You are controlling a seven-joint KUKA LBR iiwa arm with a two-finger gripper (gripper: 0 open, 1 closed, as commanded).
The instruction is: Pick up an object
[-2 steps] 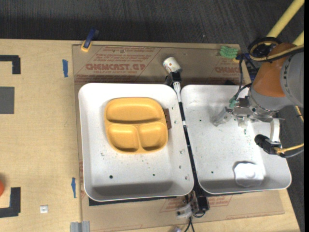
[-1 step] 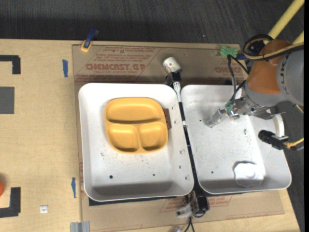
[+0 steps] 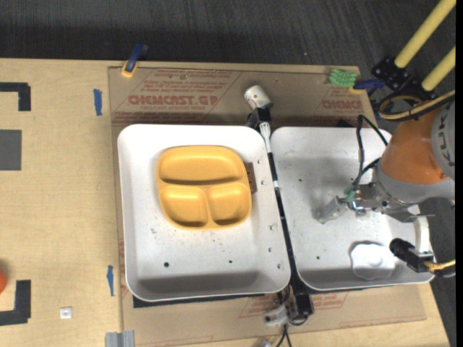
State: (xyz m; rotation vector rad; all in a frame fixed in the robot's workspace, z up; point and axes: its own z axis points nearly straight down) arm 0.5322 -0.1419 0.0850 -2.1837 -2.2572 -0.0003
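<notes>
In the right bin [image 3: 318, 157] my fingers [image 3: 334, 210] hover low, open or shut I cannot tell; a white object [image 3: 367, 257] sits near its front edge, yellow divided tray [image 3: 205, 186] left

Arm cut short at frame's right edge

The grey arm [image 3: 423, 172] runs out of frame on the right; its gripper [image 3: 334, 208] is a blur over the right bin [image 3: 318, 150], an orange thing [image 3: 2, 282] clipped at left.
</notes>
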